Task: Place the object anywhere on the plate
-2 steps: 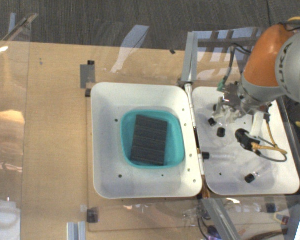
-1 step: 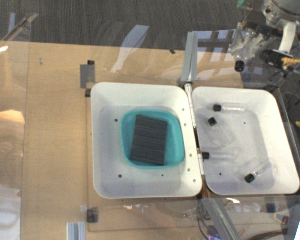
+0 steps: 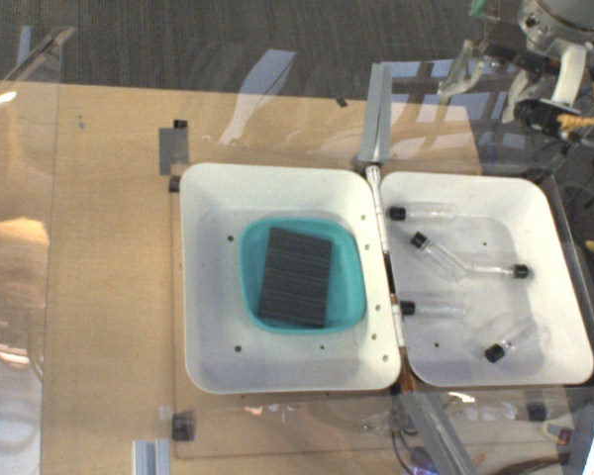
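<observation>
A dark grey ribbed rectangular block (image 3: 297,276) lies flat on the teal plate (image 3: 348,295) in the middle of the left bin (image 3: 208,295). It sits slightly tilted and within the plate's rim. My gripper (image 3: 531,75) hangs at the top right, above and behind the far edge of the right bin (image 3: 564,265). It is far from the block and the plate, and nothing shows in it.
Several clear tubes with black caps (image 3: 465,258) lie scattered in the right bin. A metal post (image 3: 376,117) stands behind the seam between the bins. Wooden bench surface stretches to the left.
</observation>
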Tool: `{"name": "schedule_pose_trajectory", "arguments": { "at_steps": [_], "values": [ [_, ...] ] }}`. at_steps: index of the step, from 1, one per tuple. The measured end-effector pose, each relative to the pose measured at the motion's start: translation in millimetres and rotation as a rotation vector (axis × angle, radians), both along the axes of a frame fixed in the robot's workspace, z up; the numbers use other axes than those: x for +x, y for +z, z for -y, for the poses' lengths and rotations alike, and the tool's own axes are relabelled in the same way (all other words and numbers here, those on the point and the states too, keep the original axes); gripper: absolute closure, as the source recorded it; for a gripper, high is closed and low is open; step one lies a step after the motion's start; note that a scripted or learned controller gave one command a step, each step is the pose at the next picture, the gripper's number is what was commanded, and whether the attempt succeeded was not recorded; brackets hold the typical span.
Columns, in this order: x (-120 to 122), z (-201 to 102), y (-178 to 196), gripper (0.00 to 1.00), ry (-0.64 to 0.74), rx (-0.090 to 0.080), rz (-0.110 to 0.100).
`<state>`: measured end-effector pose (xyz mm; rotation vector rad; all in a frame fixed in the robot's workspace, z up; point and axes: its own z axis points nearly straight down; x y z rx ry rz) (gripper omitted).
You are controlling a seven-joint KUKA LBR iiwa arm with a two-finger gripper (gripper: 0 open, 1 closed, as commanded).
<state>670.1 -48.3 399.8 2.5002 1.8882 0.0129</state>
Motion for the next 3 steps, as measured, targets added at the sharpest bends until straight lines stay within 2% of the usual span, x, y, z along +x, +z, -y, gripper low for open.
{"name": "schedule_pose_trajectory", "arguments": {
  "at_steps": [1, 2, 3],
  "values": [
    [-44, 33, 38, 0.0, -0.108, 0.0, 0.002],
    [-86, 96, 37, 0.0, -0.205, 0.0, 0.001],
    [-137, 146, 37, 0.0, -0.359, 0.001, 0.0]
  ]
}}
